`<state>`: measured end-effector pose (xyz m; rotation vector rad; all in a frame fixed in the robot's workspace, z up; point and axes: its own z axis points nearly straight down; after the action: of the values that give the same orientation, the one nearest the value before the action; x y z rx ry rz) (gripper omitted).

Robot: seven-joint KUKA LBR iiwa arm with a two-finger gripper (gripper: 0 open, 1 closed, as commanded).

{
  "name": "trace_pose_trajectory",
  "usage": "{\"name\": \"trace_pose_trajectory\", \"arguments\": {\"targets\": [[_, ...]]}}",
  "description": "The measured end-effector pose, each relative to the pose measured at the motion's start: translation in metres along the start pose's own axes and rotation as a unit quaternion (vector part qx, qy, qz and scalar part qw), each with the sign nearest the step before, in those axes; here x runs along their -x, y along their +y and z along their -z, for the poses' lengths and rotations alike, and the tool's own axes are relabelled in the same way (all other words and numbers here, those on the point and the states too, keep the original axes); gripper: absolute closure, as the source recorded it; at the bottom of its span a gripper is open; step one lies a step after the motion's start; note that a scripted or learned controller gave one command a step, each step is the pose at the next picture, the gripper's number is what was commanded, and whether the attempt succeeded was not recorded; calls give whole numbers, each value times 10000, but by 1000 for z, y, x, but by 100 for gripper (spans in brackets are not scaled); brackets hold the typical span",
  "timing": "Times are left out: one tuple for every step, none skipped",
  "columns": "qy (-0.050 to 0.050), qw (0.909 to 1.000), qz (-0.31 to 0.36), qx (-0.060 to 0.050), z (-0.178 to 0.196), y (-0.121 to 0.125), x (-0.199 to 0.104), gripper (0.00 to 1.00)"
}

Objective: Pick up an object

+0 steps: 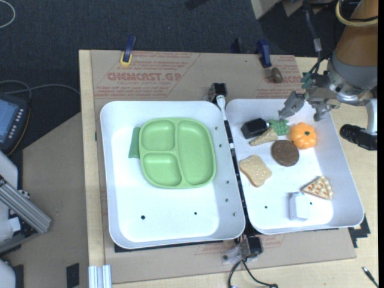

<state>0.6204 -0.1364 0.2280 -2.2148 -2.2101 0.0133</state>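
Two white bins side by side on bench. Left bin (pixel 120 179): green divided tray (pixel 177 152) near centre, three compartments, nothing in them.

Right bin (pixel 342 173): cluster of small items.
- black block (pixel 254 127) near upper left
- green leafy piece (pixel 279 126) just right of block, touching cracker-like wedge (pixel 264 137) below it
- orange pumpkin (pixel 302 135) right of green piece
- brown round cookie (pixel 284 153) just below pumpkin, nearly touching
- bread slice (pixel 255 170) lower left, apart from cookie
- pizza slice (pixel 317 188) lower right
- white cube (pixel 299 207) just below-left of pizza, near front wall

Arm in from right, orange band at top right corner. Gripper (pixel 307 105) over upper part of right bin, above the green piece and pumpkin. Fingers spread wide: one (pixel 291 107) angled down-left toward green piece, other to the right above pumpkin. Nothing between them. No contact with any item visible; height over bin floor not readable from this angle.

All items lying on bin floor, none lifted.
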Motion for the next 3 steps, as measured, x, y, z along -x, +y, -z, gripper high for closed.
{"name": "trace_pose_trajectory", "arguments": {"targets": [[-11,10000,12,69,8,3,0,0],[-6,10000,21,41,-41,11,-5,0],[-11,10000,8,43,-86,11,0,0]]}}
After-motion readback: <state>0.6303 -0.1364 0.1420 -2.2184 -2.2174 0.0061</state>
